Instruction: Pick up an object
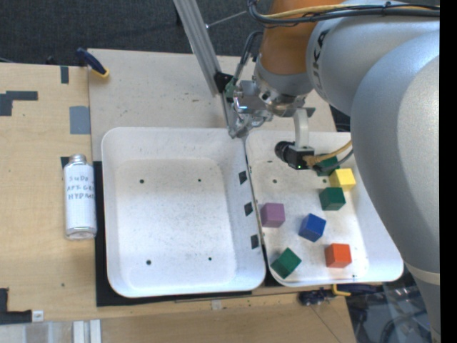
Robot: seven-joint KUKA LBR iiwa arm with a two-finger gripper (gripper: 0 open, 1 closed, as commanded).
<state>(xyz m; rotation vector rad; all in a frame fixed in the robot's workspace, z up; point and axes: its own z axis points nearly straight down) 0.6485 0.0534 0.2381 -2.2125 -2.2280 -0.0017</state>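
Note:
Several small cubes lie in the right bin (378,252): a purple one (272,214), a blue one (312,227), a dark green one (332,198), a yellow one (343,178), an orange-red one (338,255) and a second green one (286,262) near the front. My gripper (238,126) hangs below the orange-banded wrist, over the far end of the rim where the two bins meet. It is well behind and to the left of the cubes, touching none of them, and I see nothing held in it.
The left bin (171,213) lies beside the right one. A white spray bottle (79,195) lies on the bench to its left. A blue and yellow tool (93,61) rests at the back left. A slanted metal bar (196,27) rises behind the bins.

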